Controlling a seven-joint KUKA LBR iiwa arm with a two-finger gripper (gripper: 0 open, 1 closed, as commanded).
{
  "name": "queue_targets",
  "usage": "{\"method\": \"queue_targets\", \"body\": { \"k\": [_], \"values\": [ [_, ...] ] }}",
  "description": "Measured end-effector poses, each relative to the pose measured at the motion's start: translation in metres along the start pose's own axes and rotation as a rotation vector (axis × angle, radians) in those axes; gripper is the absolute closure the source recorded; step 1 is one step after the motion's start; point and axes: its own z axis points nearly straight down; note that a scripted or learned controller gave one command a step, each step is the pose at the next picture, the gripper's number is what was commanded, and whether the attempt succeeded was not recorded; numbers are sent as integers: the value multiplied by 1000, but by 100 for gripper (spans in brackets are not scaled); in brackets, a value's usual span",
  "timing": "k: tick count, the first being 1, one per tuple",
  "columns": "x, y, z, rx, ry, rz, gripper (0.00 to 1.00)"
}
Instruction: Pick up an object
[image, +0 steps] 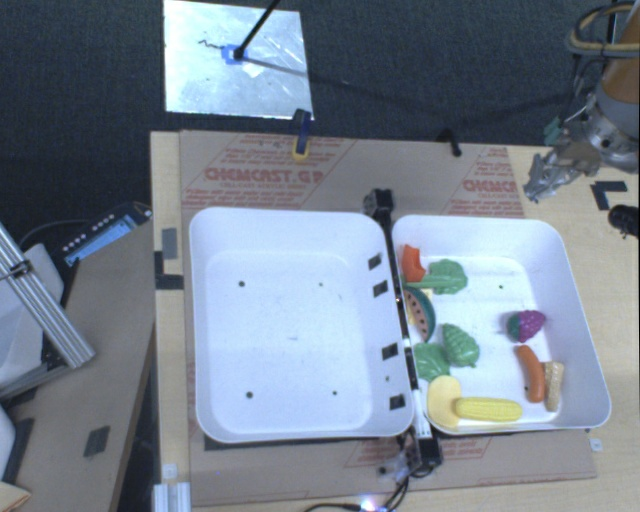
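The right bin (560, 265) holds several toy foods. An orange piece (411, 264) and a green leafy piece (443, 276) lie at its upper left. A watermelon slice (420, 312) sits by the left wall above two more green pieces (461, 344). A purple fruit (526, 324), an orange carrot (531, 372) and a yellow corn cob (487, 409) lie toward the right and front. My gripper (545, 180) hangs at the upper right, above the bench beyond the bin's far right corner, with nothing seen in it.
The left bin (290, 320) lies beside the right one, with black clips (385, 290) along the shared wall. A shiny square sheet (238, 60) lies on the dark floor at the back. Metal rails (40, 310) stand at the left edge.
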Motion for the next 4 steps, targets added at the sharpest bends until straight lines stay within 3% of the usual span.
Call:
{"method": "queue_targets", "body": {
  "k": [1, 4],
  "values": [
    [-39, -17, -106, 2, 2, 17, 100],
    [-36, -14, -134, 0, -1, 2, 100]
  ]
}}
